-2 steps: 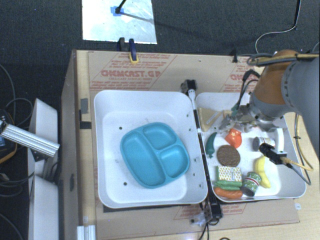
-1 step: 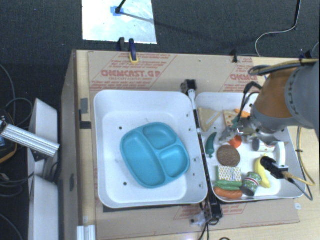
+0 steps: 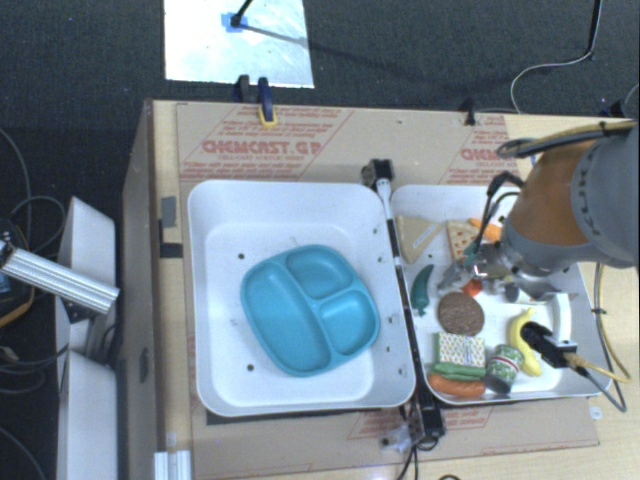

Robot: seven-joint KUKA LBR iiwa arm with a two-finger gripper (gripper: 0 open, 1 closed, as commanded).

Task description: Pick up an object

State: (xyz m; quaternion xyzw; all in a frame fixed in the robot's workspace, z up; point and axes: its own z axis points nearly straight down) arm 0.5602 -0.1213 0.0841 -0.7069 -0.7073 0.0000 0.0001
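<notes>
My gripper (image 3: 479, 266) is low in the right bin (image 3: 432, 204), over its middle, with the grey wrist and orange band behind it to the right. A small red-orange piece (image 3: 472, 289) lies just below the gripper, and a brown round patty (image 3: 461, 314) lies right under that. A tan cracker (image 3: 461, 237) sits just up and left of the gripper. A dark green pepper (image 3: 421, 287) lies to the left by the bin's wall. The arm hides whatever is under the gripper.
The left bin (image 3: 230, 218) holds a blue divided plate (image 3: 309, 308). Along the right bin's front lie a patterned square cracker (image 3: 459, 349), a green can (image 3: 503, 365), a yellow banana (image 3: 522, 334) and an orange-and-green piece (image 3: 455, 380). A pale wedge (image 3: 415, 234) lies at its back left.
</notes>
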